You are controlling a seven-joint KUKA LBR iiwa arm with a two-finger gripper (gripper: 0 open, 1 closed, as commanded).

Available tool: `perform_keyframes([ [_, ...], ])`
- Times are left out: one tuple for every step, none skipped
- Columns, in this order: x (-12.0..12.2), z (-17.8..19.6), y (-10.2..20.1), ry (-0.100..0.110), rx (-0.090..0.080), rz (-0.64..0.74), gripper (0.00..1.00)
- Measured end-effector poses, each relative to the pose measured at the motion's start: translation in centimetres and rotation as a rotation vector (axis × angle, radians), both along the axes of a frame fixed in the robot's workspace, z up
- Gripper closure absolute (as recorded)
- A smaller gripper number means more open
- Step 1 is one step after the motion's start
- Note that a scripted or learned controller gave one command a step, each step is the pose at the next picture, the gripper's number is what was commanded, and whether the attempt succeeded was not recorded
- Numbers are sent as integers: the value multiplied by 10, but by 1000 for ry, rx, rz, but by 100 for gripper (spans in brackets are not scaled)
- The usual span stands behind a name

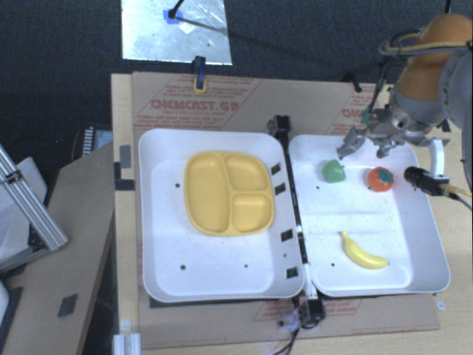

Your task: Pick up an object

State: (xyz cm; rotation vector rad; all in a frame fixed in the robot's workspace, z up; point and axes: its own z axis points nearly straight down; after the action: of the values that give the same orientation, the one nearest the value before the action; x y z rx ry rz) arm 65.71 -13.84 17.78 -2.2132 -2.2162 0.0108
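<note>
Hand open, empty | green object just below-left, apart

Open pincer above green toy

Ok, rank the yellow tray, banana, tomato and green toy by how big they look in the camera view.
1. Yellow tray, far the largest.
2. Banana.
3. Tomato and green toy: they look about alike, so no ranking between them.
</note>
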Motion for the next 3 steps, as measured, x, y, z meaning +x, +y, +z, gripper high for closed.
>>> perform_keyframes([
  [3, 9, 0, -13, -2, 2, 0],
  [3, -54, 0, -9, -2, 1, 0],
  [3, -95, 1, -10, -2, 3, 0],
])
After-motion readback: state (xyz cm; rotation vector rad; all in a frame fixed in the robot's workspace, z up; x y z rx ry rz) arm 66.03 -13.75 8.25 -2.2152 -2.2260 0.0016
